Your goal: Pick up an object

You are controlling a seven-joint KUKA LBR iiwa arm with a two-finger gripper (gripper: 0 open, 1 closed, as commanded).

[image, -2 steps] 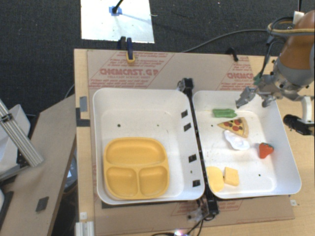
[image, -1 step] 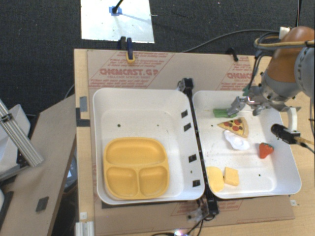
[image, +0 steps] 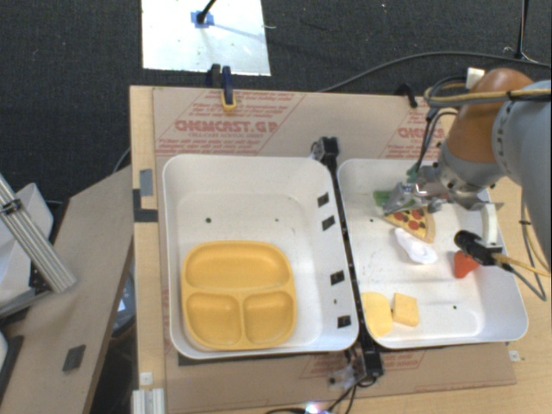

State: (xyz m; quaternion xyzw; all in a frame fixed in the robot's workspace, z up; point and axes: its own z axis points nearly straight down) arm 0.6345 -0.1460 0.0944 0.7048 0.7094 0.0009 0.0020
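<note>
Hand [image: 404,198] hovers at triangular toy pizza slice [image: 414,222], red-dotted.

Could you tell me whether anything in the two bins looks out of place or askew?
Nothing stands out. The yellow tray lies flat in the left bin; the pizza slice and other small items lie loose in the right bin, under the gripper.
</note>
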